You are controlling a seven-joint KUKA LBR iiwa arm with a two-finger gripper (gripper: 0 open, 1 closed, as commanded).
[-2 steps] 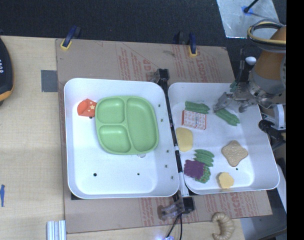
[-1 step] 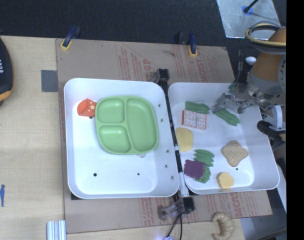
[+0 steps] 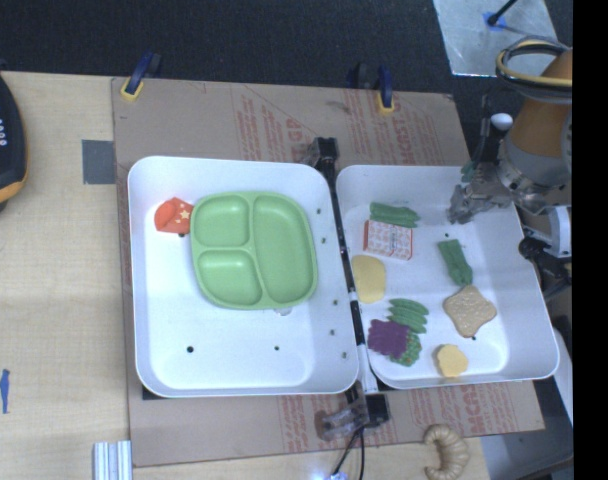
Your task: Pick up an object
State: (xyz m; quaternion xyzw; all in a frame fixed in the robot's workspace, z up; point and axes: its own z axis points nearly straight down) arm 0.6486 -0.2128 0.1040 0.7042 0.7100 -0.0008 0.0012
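1. Camera view, looking down at a slant: my arm (image 3: 537,128) comes in from the right, and my claw (image 3: 468,205) hangs over the upper right corner of the right bin (image 3: 529,298).
2. Whether my claw is apart or together, I cannot tell; it is too small and dark against the bin wall. I see nothing between it.
3. The right bin carries the things to pick: a green pea pod (image 3: 393,213) near the top, a red and white card (image 3: 388,239) just below it, a yellow piece (image 3: 369,277) by the left wall, and a green pickle-like piece (image 3: 455,262) lying closest to my claw.
4. Lower down lie a slice of toast (image 3: 470,310), another green pod (image 3: 407,313), a purple bunch (image 3: 389,338) and a small yellow lump (image 3: 450,360).
5. The left bin (image 3: 164,348) carries a green divided plate (image 3: 254,249), with a red piece (image 3: 172,215) touching its left edge.
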